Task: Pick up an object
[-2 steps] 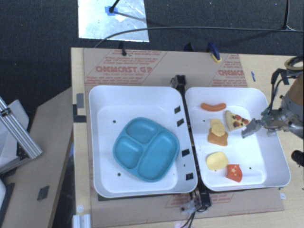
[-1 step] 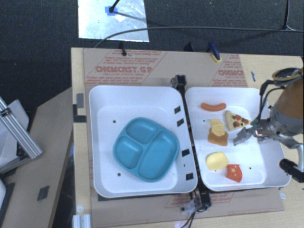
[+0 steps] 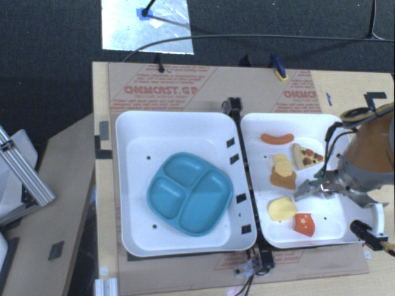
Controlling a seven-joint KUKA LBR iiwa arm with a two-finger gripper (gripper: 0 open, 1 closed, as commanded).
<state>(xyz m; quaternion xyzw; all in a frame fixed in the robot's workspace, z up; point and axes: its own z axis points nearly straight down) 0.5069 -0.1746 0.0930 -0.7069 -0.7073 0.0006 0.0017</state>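
Red strawberry toy point(image 3: 303, 224) (glossy), pale yellow piece point(image 3: 282, 209) beside it

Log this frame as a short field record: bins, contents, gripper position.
left bin: holds a blue divided plate
right bin: holds toy food: sausage, pizza slice, fries, yellow piece, red piece
gripper: low in the right bin, beside the fries
held object: none seen
arm: enters from the view's right
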